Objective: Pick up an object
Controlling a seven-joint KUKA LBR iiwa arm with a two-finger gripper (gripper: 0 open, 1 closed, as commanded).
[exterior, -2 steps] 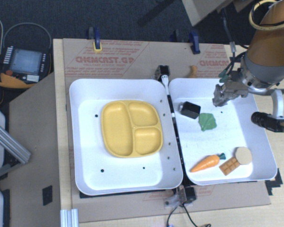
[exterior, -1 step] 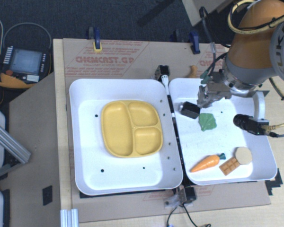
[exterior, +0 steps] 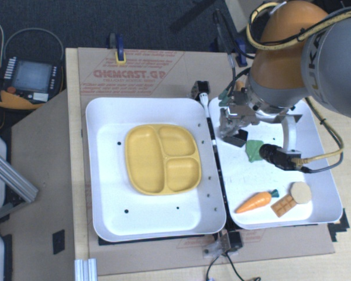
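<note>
My gripper hangs low over the upper left part of the right bin, under the arm's orange band. A green object lies just to its right, close to it but apart. Farther toward the front of that bin lie an orange carrot, a brown waffle-like block and a cream round piece touching the block. Nothing shows held by the gripper.
The left bin holds a yellow divided plate in its middle. A ridge with black clips separates the two bins. A black cable fitting with a yellow hose hangs over the right bin beside the green object.
</note>
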